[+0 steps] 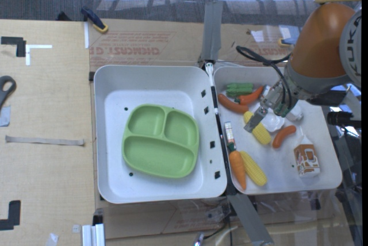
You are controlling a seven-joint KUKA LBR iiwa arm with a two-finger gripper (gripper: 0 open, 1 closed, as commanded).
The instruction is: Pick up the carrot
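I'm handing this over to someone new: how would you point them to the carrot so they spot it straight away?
Start at the right bin, the one the arm reaches into, and go to its near-left corner beside the divider. The carrot lies there lengthwise, orange and tapering to a point, with a green stub at its top. A yellow corn cob lies right alongside it; the sausage is redder, stubby and rounded.

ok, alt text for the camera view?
The gripper hangs over a corn cob in the right bin, with the carrot lying near that bin's front left corner beside another corn cob. The left bin holds a green divided plate.
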